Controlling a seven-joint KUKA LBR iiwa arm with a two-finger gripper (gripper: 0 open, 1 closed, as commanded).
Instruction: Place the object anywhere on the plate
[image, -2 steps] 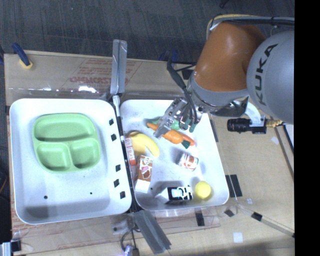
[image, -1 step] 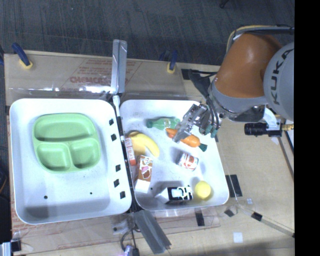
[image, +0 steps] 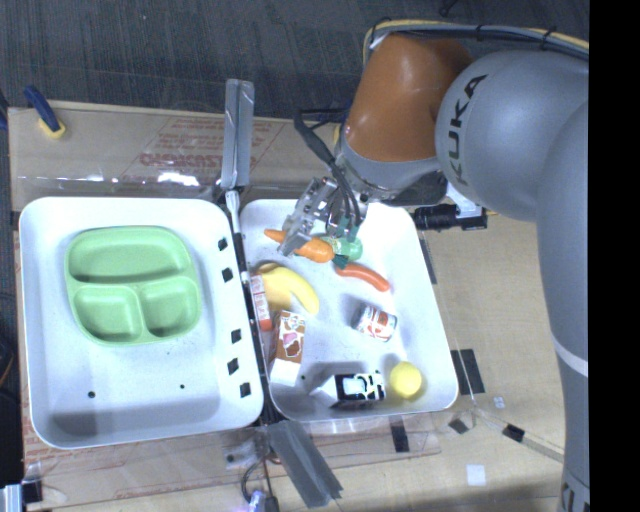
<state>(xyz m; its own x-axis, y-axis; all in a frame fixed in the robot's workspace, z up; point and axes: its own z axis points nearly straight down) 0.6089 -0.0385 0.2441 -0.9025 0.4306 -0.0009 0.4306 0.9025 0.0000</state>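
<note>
The fingers (image: 318, 222) hang low over the far end of the right bin (image: 425, 300), right at a toy carrot (image: 312, 249); whether they are spread or closed on it cannot be told. The green divided plate (image: 133, 283) lies in the left bin (image: 45, 330). Around the carrot lie a banana (image: 290, 287), a red chili pepper (image: 362, 276), a small can (image: 376, 322), a lemon (image: 405, 381) and a carton (image: 289, 346).

Slanted overhead view of both bins (image: 40, 300)

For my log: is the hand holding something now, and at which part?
It cannot be told. The hand is low over the orange carrot in the right bin, touching or nearly so.
</note>
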